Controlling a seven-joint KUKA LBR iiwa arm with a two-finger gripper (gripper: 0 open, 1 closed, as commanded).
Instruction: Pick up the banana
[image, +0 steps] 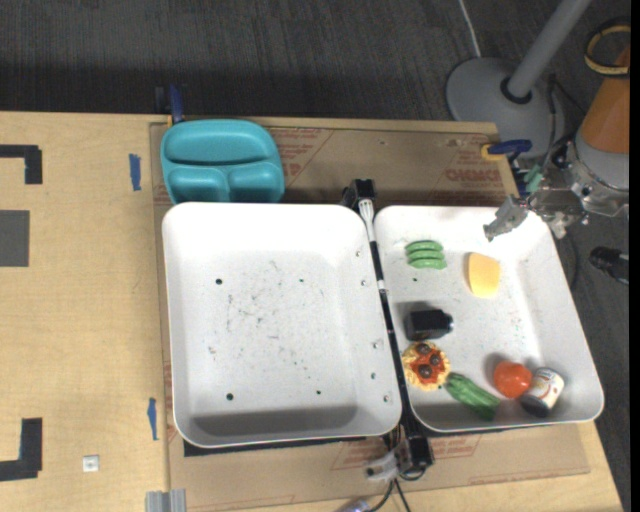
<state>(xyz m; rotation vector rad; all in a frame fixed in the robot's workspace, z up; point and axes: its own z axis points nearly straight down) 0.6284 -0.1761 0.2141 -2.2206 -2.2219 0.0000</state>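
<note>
Yellow, stubby toy piece (484, 275), seemingly the banana, lies toward the far side of the right shallow white bin (545, 310); probably light, stiff and slick, so pinch across its narrow width with the grey gripper (503, 222) nearby, its state untellable.

We see red print on the brown cardboard sheet (420, 155) behind the bins — too small and blurred for us to read; nothing else carries lettering.
</note>
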